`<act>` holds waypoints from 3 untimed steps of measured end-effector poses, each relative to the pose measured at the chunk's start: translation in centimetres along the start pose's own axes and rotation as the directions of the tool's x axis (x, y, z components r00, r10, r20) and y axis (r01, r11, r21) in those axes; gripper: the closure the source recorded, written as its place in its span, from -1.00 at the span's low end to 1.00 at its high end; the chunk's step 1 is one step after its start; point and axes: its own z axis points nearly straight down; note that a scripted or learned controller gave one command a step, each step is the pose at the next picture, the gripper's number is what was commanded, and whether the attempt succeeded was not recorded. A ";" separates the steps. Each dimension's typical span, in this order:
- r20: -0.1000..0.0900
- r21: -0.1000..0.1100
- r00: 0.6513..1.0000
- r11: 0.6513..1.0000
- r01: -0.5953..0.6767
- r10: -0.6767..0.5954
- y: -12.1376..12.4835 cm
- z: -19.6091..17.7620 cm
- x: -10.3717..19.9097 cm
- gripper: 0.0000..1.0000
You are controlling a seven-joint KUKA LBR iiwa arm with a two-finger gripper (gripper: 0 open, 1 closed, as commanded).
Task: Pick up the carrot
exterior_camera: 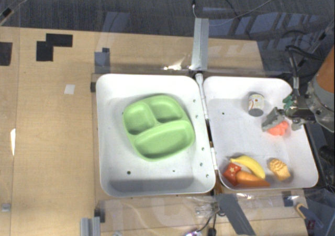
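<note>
The carrot (252,179) is orange and lies along the front edge of the right bin (230,93), just under a yellow banana (249,165). A small red piece (230,172) touches its left end. My gripper (284,121) hangs at the bin's right side, well behind the carrot and apart from it. It is open, and its fingers straddle a salmon-pink item (279,129) that rests on the bin floor.
A small tin can (256,104) stands at the back of the right bin. A tan bread-like piece (279,168) lies right of the banana. The left bin (110,125) holds a green divided plate (178,146). A metal post (200,41) rises behind the bins.
</note>
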 end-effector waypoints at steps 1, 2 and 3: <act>0.000 -0.004 1.000 1.000 0.004 -0.004 0.2 -1.0 0.1 1.00; 0.002 -0.003 1.000 1.000 -0.009 0.009 5.8 -6.5 -3.6 1.00; -0.003 -0.008 0.877 0.877 -0.480 0.480 9.5 17.8 -2.8 1.00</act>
